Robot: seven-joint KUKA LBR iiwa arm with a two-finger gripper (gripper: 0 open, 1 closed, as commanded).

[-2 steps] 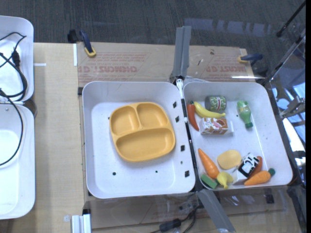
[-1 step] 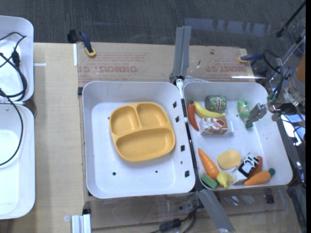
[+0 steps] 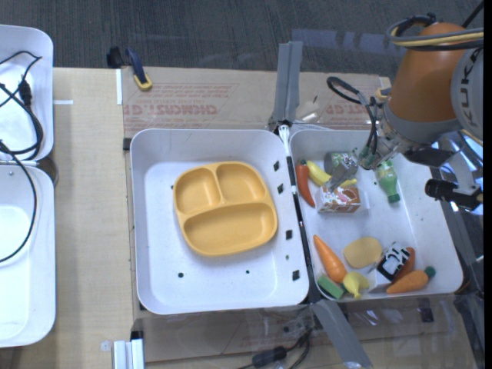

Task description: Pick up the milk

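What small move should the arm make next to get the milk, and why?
Probably it should travel toward the near side of the right bin until the gripper is over the milk carton. The gripper is at the bin's far side, by the banana and green bottle, well apart from the black-and-white carton.

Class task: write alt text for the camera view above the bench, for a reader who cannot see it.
The gripper of a grey and orange arm hangs over the right bin, amid toy carrots, a green bottle and a black-and-white milk carton near the bin's front edge. The left bin holds a yellow divided plate.
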